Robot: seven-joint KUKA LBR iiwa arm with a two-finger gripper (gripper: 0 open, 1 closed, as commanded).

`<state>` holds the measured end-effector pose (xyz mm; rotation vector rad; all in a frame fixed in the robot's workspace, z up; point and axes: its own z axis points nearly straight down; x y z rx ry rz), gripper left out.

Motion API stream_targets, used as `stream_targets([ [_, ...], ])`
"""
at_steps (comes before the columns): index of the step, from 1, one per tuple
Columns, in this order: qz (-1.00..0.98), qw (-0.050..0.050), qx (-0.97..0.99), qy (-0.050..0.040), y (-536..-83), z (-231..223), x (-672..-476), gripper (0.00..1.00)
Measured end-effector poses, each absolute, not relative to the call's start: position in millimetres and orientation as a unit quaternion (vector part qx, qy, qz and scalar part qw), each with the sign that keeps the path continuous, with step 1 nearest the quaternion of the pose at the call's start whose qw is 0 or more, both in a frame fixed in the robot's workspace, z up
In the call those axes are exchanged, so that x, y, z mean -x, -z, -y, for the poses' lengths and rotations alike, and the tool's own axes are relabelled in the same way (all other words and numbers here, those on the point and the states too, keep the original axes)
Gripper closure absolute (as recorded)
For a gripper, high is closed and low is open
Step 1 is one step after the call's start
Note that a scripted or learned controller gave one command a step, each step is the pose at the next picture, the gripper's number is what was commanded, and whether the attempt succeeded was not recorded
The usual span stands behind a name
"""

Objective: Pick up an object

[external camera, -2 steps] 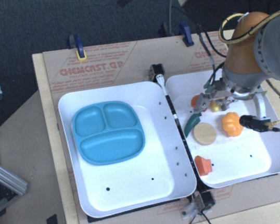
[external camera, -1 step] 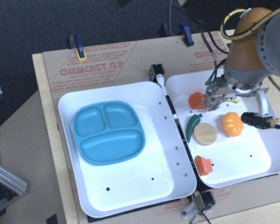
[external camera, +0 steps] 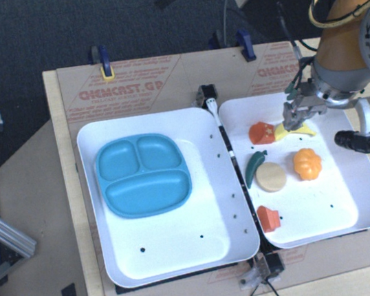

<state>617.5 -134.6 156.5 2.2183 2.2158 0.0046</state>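
My gripper [external camera: 293, 122] hangs low over the back of the right bin [external camera: 369, 209], right above a yellow banana-like piece [external camera: 299, 132] and beside a red tomato-like piece [external camera: 261, 133]. Nearer the front lie an orange pepper [external camera: 306, 163], a cream round disc [external camera: 271, 177], a green chili [external camera: 253, 166] and a red-orange wedge [external camera: 268, 218]. The gripper's tips sit against the yellow piece, and the view does not settle whether anything is between them.
The left bin [external camera: 180, 249] holds a blue divided plate [external camera: 144, 174]. A black divider strip [external camera: 230, 154] runs between the bins. Blue clamps [external camera: 105, 59] hold the cardboard base at the back. The arm's black side fitting [external camera: 354, 140] overhangs the right bin's right side.
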Motion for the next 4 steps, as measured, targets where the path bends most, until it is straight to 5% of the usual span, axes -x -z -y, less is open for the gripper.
stream_targets([
  [1,-0.708,0.003,-0.707,-0.0015,-210,135,-618.8,1.00],
  [4,-0.709,-0.002,-0.705,0.0004,-210,-24,-596.5,1.00],
])
